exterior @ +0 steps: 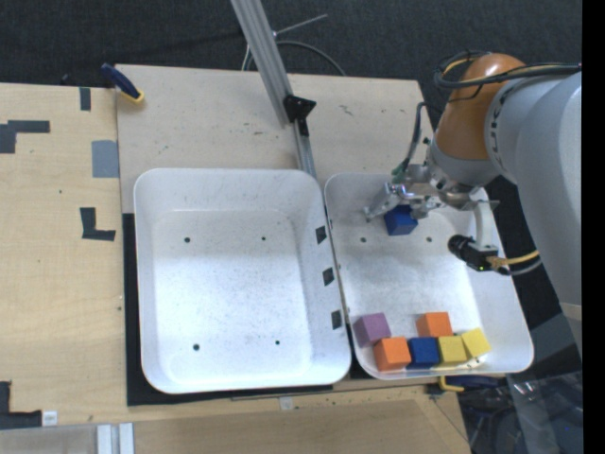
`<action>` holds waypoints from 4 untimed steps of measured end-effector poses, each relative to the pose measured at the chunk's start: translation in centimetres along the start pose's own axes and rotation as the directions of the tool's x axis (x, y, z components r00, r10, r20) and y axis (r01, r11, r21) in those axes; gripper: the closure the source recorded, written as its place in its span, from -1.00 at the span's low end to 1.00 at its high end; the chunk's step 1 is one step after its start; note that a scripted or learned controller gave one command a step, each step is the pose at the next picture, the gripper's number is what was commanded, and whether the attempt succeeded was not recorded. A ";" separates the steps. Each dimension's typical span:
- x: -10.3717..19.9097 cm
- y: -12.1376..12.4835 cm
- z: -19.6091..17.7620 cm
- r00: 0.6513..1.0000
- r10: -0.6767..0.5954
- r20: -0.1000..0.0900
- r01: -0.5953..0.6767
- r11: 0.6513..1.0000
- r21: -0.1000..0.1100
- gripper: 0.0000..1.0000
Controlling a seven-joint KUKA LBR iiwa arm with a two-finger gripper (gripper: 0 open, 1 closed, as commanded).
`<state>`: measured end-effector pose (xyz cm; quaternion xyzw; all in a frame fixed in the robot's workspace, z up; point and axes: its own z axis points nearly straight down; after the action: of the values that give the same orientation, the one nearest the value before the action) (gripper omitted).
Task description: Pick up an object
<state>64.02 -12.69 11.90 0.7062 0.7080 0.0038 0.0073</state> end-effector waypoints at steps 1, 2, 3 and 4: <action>0.0 0.1 -0.9 1.000 -0.002 0.001 0.002 1.000 -0.002 1.00; 2.2 -1.8 2.8 1.000 0.000 -0.005 0.000 1.000 0.021 1.00; 2.1 -1.8 -11.5 1.000 0.000 -0.003 0.000 1.000 0.008 1.00; 2.2 -2.0 -11.0 1.000 0.001 -0.004 -0.001 1.000 0.017 -1.00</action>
<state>61.86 -10.49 22.81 0.7066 0.7076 -0.0009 0.0001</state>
